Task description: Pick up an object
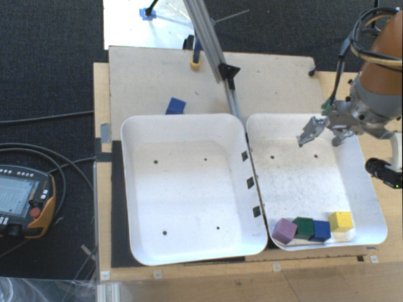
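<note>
The gripper (322,133) hangs open and empty over the right bin's (371,201) far edge; four blocks (313,228) line its near edge.

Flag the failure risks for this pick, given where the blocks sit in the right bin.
1. The purple block, green block, blue block and yellow block sit packed together, so the fingers may find no gap between them.
2. They crowd the near wall of the right white bin, so a finger could strike the rim.
3. The open two-finger gripper hangs over the bin's far end, well away from them; closing there grabs nothing.
</note>
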